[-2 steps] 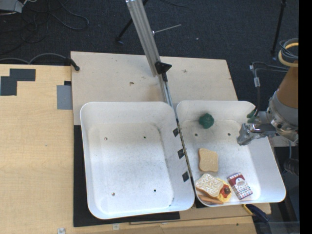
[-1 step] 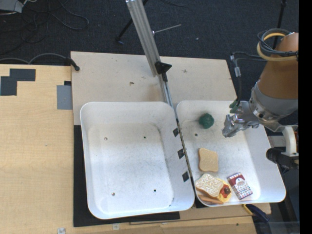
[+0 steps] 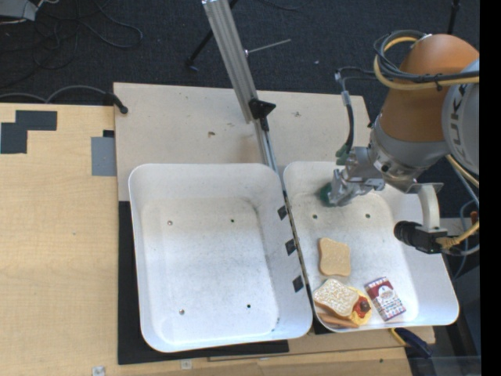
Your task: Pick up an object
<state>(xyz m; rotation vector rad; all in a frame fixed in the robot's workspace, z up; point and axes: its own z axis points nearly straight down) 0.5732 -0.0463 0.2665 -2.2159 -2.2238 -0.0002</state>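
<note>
My gripper [image 3: 338, 196] is low in the far part of the right bin [image 3: 438, 304], pointing left. A small green object [image 3: 324, 193] lies right at its tip, touching it or nearly so. Nearer the camera in the same bin lie a slice of toy bread [image 3: 335, 258], a toy sandwich [image 3: 341, 302] with a red piece at its side, and a small red and white box [image 3: 386, 298]. The arm's grey body and orange band [image 3: 427, 73] rise to the right.
The left bin [image 3: 156, 186] lies beside the right one, with black clips [image 3: 290, 245] along the shared wall. A slanted metal rail [image 3: 235, 61] stands behind the bins. A black cable and fitting [image 3: 419, 236] hang off the arm over the right bin's right side.
</note>
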